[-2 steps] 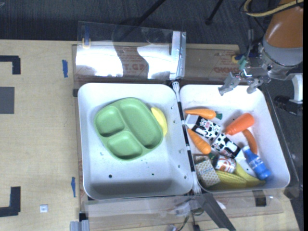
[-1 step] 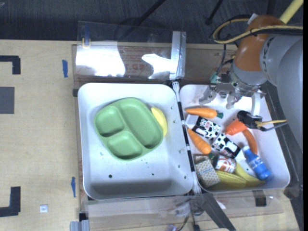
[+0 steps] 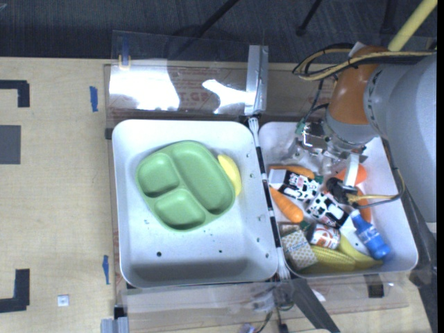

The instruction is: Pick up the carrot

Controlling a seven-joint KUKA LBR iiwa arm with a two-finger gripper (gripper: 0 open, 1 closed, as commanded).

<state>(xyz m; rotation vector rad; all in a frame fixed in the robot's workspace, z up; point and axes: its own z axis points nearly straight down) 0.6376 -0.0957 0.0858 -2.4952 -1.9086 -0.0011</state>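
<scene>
The gripper (image 3: 325, 159) hangs low over the right bin (image 3: 401, 217); I cannot tell its opening. The carrot (image 3: 286, 204) lies near that bin's left wall, seemingly apart from the gripper, beside a black-and-white patterned toy (image 3: 313, 196).

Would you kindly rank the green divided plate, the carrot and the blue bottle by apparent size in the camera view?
1. green divided plate, clearly largest
2. carrot
3. blue bottle, close to the carrot, so this order is unsure
</scene>
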